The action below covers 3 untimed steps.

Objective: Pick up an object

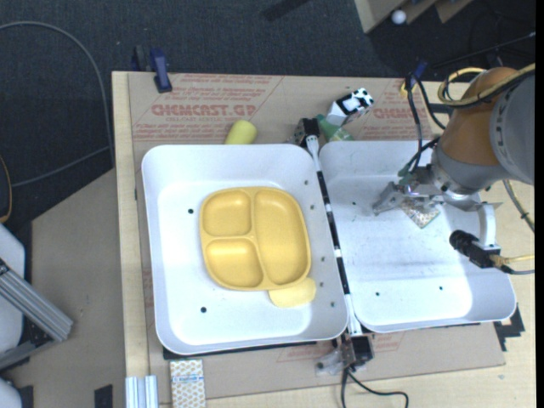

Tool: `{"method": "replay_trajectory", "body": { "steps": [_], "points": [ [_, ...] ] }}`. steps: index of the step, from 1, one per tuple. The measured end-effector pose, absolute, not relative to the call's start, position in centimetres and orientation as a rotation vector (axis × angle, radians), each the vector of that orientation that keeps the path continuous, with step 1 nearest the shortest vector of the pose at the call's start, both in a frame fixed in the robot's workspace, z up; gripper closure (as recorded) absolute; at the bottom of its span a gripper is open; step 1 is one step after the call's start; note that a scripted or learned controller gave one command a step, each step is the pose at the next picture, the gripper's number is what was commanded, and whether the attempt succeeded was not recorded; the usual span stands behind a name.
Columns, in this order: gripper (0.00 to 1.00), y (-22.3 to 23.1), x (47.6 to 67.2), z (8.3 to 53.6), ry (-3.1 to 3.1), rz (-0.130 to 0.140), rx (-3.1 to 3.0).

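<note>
In the left bin (170,253) lies a yellow divided plate (253,236), and a flat pale yellow piece (294,293) pokes out from under its near edge. My gripper (403,195) hangs low over the far part of the right bin (408,304), reaching in from the right. A small speckled object (422,214) lies on the bin floor just right of and below the gripper tip. I cannot tell whether the gripper touches it.
Outside the bins, a yellow cylinder (240,132) lies on the cardboard behind the left bin. A black-and-white and green item (347,109) sits near the bins' far junction. A blue clamp (159,69) grips the board's far left edge.
</note>
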<state>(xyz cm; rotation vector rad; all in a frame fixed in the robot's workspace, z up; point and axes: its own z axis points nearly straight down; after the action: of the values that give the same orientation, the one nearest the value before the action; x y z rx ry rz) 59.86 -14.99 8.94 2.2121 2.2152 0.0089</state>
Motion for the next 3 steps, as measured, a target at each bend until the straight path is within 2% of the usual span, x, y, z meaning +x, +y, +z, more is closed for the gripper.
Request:
{"method": "replay_trajectory", "body": {
  "steps": [1, 2, 3],
  "points": [
    [0.00, -21.0, 62.8, 18.5, 2.219, 0.001, 2.218],
    [0.00, -19.6, 60.7, 10.6, 2.224, -0.001, 2.221],
    [1.00, -19.6, 60.8, 11.7, 2.223, 0.000, 2.217]
  ]
}}
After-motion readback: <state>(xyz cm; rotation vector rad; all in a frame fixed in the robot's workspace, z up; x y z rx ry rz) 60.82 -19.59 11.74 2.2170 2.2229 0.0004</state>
